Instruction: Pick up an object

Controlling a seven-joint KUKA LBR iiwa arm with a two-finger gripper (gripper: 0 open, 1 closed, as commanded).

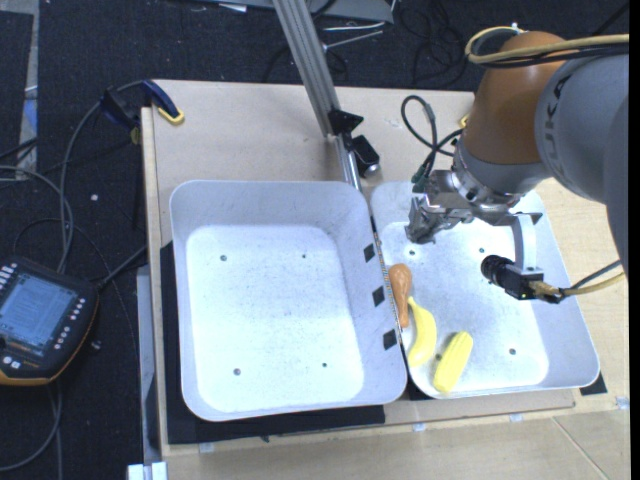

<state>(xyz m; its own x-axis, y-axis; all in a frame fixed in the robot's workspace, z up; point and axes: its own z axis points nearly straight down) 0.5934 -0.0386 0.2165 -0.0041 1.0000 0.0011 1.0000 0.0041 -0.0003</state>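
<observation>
Hovering pincer (424, 226): positioned over the upper left part of the right bin (560, 363); whether it is released or clenched cannot be told.
Arm (540, 108): grey with an orange band, entering from the right above the right bin.
Orange object (400, 286): elongated, lying by the right bin's left wall, below the pincer and apart from it.
Banana (422, 335): yellow, curved, touching the orange object's lower end.
Yellow object (452, 360): oblong, just right of the banana, near the bin's front edge.
Left bin (190, 208): white, beside the right bin on the table (250, 118).
</observation>
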